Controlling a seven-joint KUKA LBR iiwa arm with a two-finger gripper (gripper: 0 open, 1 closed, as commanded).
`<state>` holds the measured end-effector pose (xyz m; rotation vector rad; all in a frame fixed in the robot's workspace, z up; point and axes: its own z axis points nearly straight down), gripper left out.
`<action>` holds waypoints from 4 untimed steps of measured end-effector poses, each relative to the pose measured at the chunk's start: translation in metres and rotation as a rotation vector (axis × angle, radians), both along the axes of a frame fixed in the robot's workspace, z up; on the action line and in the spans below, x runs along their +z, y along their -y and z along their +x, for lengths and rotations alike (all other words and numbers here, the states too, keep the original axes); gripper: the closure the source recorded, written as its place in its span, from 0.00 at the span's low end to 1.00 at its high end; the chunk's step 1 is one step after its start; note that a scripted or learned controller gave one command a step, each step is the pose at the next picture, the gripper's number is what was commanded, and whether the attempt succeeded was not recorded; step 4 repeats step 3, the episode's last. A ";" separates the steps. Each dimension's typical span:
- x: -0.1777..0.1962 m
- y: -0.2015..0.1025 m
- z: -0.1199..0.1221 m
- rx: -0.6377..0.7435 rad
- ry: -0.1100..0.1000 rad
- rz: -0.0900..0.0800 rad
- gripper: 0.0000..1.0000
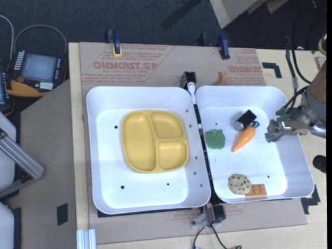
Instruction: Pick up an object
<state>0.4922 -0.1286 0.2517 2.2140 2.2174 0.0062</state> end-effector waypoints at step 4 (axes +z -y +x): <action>-0.027 -0.169 0.017 0.006 -0.007 0.005 1.00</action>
